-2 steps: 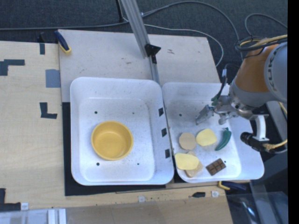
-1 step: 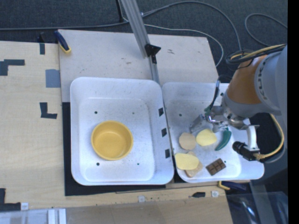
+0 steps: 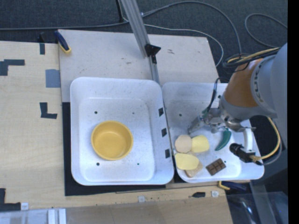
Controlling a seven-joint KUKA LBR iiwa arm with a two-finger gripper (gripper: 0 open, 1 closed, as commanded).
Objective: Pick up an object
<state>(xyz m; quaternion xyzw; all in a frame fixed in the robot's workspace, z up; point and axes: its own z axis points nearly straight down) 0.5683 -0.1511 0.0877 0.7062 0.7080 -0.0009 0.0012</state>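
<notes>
**benchrat:** So, quick q about the pick. Grey KUKA arm with the orange band [image 3: 243, 85] reaches in from the right and its two-finger gripper [image 3: 200, 122] hangs low over the right-hand shallow white bin [image 3: 180, 97]. Fingers look spread apart w/ nothing between them imo, but they're small and dark so not 100% sure. Which thing would u go for?

**pickbot_pete:** Prob the pale yellow rounded block [image 3: 200, 144], just below the gripper in the front half of that bin. It's touching the tan round disc [image 3: 183, 143] on its left, and there's a yellow wedge-ish slab [image 3: 186, 161] right in front of both. All look like toy food: light, stiff, smooth plastic or wood, can't tell which. Smooth = slippery, so pinch across the flat sides, near the middle, not on a curved edge.

**benchrat:** What abt the green curved pepper-like piece [image 3: 223, 139] or the small brown chocolate-bar square [image 3: 216, 166]?

**pickbot_pete:** Green one's thin and curved, sits right by the wrist, awkward angle. Brown square lies flat near the bin's front rim, hard to get fingers under. Neither's fragile tho.

**benchrat:** And the yellow round bowl [image 3: 112, 140] in the left-hand white bin [image 3: 79, 90]?

**pickbot_pete:** Well apart from the gripper. Light, rigid; you'd have to grab it by the rim wall. Clustered blocks are the risk: fingers may bump a neighbor.
</notes>
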